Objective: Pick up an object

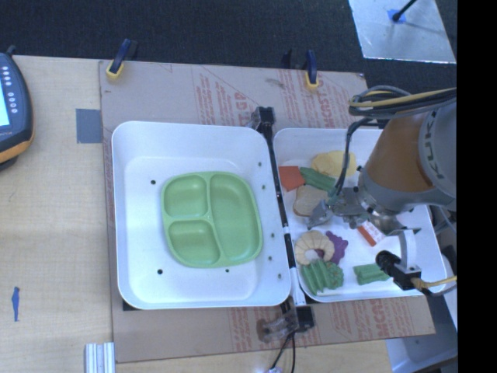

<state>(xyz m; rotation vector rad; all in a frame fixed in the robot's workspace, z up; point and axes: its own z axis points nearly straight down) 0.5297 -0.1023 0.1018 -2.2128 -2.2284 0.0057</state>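
Bench top (54, 231) of pale wood carries a dark handheld device (12, 103) at the far left edge. To the right lies the left bin (136, 208), and a green divided plate (211, 218) rests near its middle. Further right is the right bin (291, 142), touching the left bin along its side. Taking the plate as landmark, all toy food lies to its right: an orange piece (290, 178), a green leaf shape (317, 179), a yellow piece (334, 162), a tan slice (308, 200), a round biscuit-like piece (313, 245), a purple piece (338, 246), a ribbed green piece (322, 275) and a small green block (370, 273). The gripper (335, 208) hangs low over the tan slice; whether its hand is wide or narrow I cannot tell. The arm (400, 162) comes from the right.
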